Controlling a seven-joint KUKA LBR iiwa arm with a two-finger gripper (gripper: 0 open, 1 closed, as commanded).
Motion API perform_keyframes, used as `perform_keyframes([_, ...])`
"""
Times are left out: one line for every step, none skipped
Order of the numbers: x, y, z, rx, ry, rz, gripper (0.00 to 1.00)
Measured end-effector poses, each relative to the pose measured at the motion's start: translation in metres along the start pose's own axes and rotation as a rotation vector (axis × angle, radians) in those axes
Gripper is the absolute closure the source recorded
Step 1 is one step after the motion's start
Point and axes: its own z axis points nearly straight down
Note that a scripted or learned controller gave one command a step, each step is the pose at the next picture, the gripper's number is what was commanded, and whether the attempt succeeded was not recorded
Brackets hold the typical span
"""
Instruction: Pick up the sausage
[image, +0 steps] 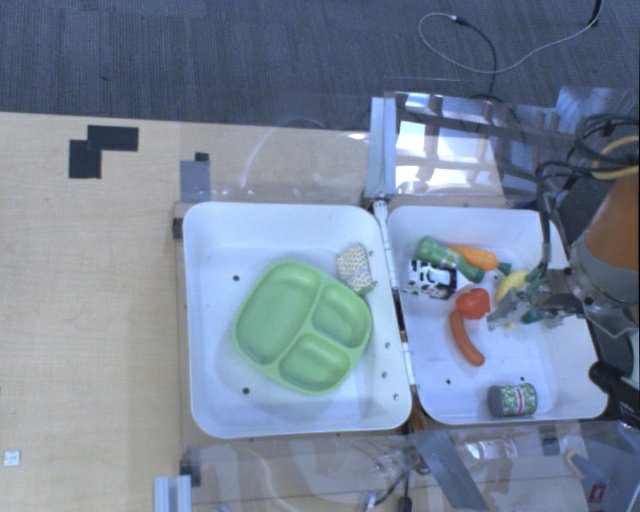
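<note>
The sausage (466, 340), a reddish-orange curved link, lies on the floor of the right bin (570, 370), just below a red tomato-like piece (474, 301). My gripper (514, 314) hangs over the right bin to the right of the sausage and a little above it in the view, apart from it. Its fingers stand open with nothing between them. The orange-banded arm (610, 235) comes in from the right edge.
The right bin also holds a green bottle (449, 256), a carrot (474, 258), a black-and-white carton (431, 279), a yellow banana (512, 283) beside the gripper, and a small can (512, 400) near the front. In the left bin (210, 300) are a green divided plate (303, 326) and a small patterned item (353, 267).
</note>
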Motion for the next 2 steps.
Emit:
perform_keyframes([0.043,0.011,0.124,-0.010,-0.002,-0.216,0.00])
perform_keyframes([0.054,0.046,0.028,-0.002,0.000,-0.043,0.00])
